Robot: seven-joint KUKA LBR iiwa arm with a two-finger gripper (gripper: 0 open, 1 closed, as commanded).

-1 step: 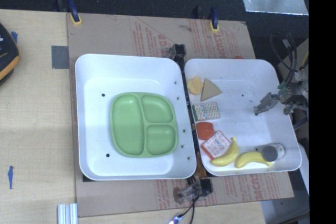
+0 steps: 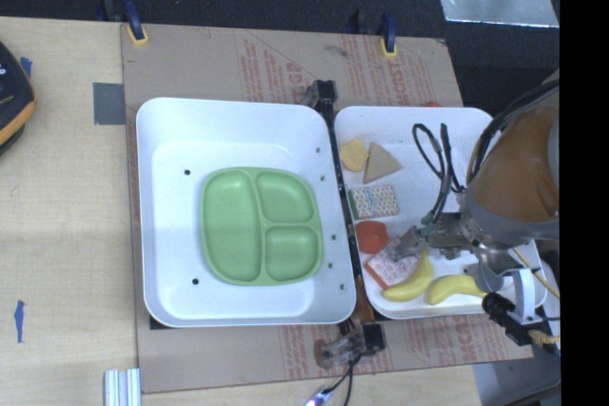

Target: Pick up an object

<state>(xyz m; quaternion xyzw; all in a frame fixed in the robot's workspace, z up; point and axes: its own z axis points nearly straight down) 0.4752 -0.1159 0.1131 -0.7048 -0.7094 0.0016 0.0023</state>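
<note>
My gripper [image 2: 411, 247] hangs low inside the right bin [image 2: 419, 121], reaching in from the right under the grey and orange wrist. It sits just above a yellow banana [image 2: 409, 286] and right of a red object [image 2: 371, 236]. A second banana [image 2: 455, 289] lies by the bin's front wall. A red and white packet [image 2: 381, 271] lies under the gripper's left edge. Further back are a patterned block [image 2: 373, 201], a tan wedge [image 2: 383, 164] and a yellow round piece [image 2: 354, 154]. Nothing is visibly held.
The left bin [image 2: 162, 204] holds a green divided plate [image 2: 259, 225]. Black cables [image 2: 436, 157] loop over the right bin's back half beside the arm. Clamps [image 2: 387, 31] pin the cardboard sheet at the far edge. A dark and orange device [image 2: 11, 95] rests at far left.
</note>
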